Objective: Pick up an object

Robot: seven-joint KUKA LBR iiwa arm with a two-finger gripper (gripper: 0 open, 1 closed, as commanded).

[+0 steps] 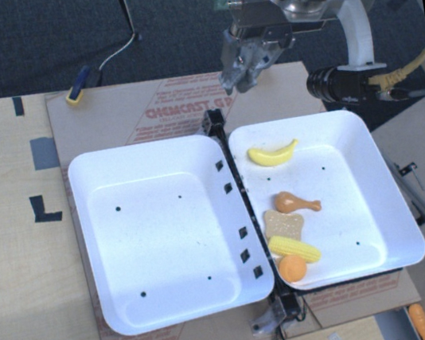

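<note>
The right bin (360, 181) holds a yellow banana (273, 153) near its far left corner. Below it lies a brown chicken drumstick (296, 204). A tan slice of bread (284, 225) sits under a yellow corn cob (297, 249), and an orange (293, 269) rests at the bin's near left corner. My gripper (239, 80) hangs high above the far edge of the bench, beyond the bins' dividing wall, up and left of the banana. Nothing shows between its fingers.
The left bin (158, 231) sits beside the right one, joined by a black clipped divider (236, 201). Both rest on a cardboard sheet (162, 109). A yellow and blue plug (79, 85) with its cable lies at the far left.
</note>
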